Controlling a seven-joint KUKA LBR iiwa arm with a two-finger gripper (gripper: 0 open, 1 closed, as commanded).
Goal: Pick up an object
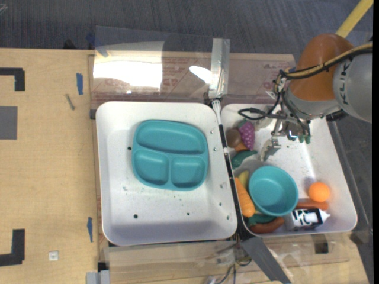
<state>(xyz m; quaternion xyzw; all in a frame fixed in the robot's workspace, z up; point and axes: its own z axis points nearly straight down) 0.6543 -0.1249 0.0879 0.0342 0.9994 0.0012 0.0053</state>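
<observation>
The right bin (pixel 331 158) holds several small objects. Among them are a teal bowl (pixel 272 189), an orange ball (pixel 319 191), purple grapes (pixel 247 135), a brown piece (pixel 234 138), an orange carrot (pixel 244 199) and a black-and-white bottle (pixel 308 218). My gripper (pixel 286 142) hangs over the back of this bin, right of the grapes and above the bowl. Its fingers are open with nothing between them.
A teal divided plate (pixel 170 154) lies in the left bin (pixel 112 206). A green piece (pixel 241 157) and a red piece (pixel 269 225) sit by the bowl along the dividing wall. Bare white floor shows in the right bin around the gripper.
</observation>
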